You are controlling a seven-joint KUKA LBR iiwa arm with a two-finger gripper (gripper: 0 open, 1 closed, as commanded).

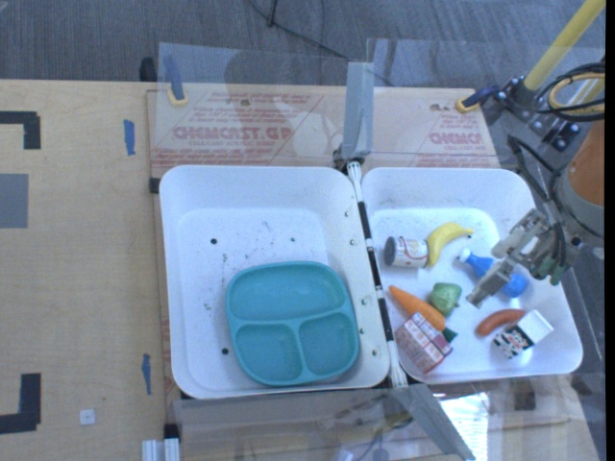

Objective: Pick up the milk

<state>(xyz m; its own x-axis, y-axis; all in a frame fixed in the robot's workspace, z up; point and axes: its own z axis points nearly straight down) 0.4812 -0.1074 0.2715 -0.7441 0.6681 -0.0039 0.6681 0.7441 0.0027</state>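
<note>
The milk (pixel 522 335) is a small white carton with black patches, lying on its side near the front right corner of the right bin (pixel 423 188). My gripper (pixel 495 269) hangs over that bin, up and to the left of the milk and apart from it. Its two grey fingers (pixel 483 290) stand open, straddling a blue bottle (pixel 478 260) that lies on the bin floor. Nothing is lifted.
Around the milk lie a red sausage (pixel 500 320), a pink box (pixel 423 343), a carrot (pixel 415 304), a green item (pixel 445 296), a banana (pixel 445 239) and a small can (pixel 405 252). The left bin (pixel 192 209) holds a teal divided tray (pixel 291 322).
</note>
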